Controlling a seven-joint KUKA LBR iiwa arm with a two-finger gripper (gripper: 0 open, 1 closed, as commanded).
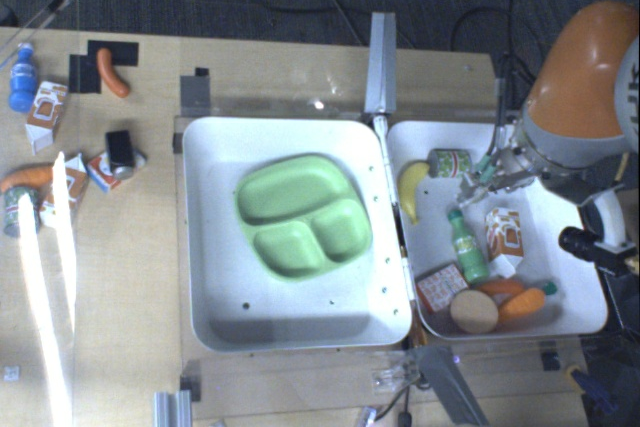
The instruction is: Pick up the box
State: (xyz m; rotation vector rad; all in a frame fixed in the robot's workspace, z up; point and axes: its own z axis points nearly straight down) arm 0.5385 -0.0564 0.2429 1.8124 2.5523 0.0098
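A small white and orange carton box (pixel 505 233) lies in the right bin (pixel 585 315), to the right of a green bottle (pixel 466 250). A flat box with a red pattern (pixel 440 287) lies at the bin's front left. My gripper (pixel 490 173) hangs over the back of the right bin, just right of a green can (pixel 449 162) and a little behind the carton. I see nothing held in it. The arm's orange band (pixel 585 75) sits above it at the right.
The right bin also holds a banana (pixel 411 189), a tan round object (pixel 474 311) and a carrot (pixel 522 302). A green divided tray (pixel 303 215) lies in the left bin (pixel 215 305). Loose items lie on the bench at far left.
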